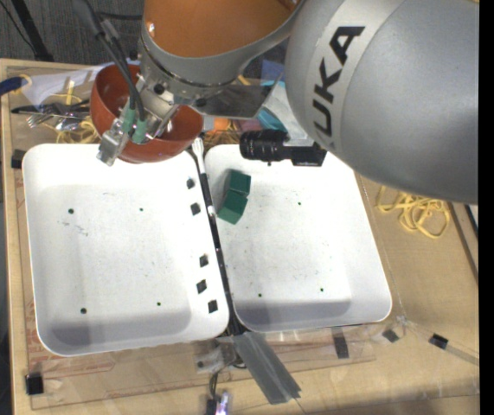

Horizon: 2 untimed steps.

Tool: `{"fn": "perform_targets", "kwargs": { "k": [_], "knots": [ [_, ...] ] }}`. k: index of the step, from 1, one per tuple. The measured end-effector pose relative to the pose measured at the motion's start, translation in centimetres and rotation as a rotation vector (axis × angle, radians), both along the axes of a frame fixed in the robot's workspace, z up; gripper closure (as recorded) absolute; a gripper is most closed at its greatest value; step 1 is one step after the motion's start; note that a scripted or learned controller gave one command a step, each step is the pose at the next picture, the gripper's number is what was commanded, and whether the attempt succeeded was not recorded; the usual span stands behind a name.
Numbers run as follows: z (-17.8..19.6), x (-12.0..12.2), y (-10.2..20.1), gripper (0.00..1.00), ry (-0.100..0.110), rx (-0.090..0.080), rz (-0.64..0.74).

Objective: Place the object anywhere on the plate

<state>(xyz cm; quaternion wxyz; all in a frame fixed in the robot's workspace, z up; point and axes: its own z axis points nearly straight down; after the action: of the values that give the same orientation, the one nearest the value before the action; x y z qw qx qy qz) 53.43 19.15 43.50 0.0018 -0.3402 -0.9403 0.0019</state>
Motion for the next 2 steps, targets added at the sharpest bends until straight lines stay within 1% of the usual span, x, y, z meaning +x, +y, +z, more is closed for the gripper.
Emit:
{"fn": "perform_targets", "kwargs": {
  "k": [1, 2],
  "knots": [
    [-16.2, -5.9, 1.5, 1.0, 0.0, -0.002, -0.119],
    [-0.8, -0.2, -2.1, 1.0, 0.0, -0.001, -0.12]
  ]
}}
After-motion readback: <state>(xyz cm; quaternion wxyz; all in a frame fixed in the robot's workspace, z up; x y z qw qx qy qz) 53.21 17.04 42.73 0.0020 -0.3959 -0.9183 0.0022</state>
